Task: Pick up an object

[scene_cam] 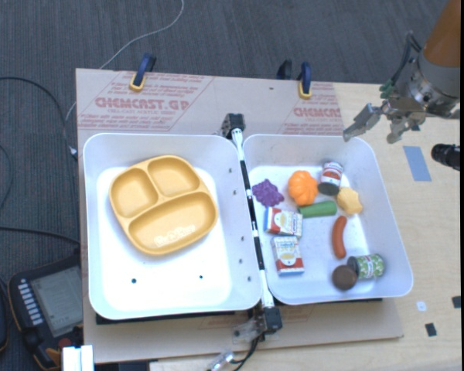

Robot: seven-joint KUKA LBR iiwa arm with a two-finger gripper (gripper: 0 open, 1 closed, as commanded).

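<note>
Jaws spread wide, empty, gripper [379,124] above right bin's [387,199] far corner | I'd target orange fruit [301,186]: light, rigid, grip its middle.

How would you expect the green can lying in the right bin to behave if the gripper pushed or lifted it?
The green can lies on its side, so a push would probably roll it. It touches the brown round piece and sits near the right bin corner, which might stop it. Looks like toy food, likely light.

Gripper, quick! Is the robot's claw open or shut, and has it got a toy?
Gripper: open, fingers spread wide, holding nothing, up above the far right corner of the right bin.
</note>
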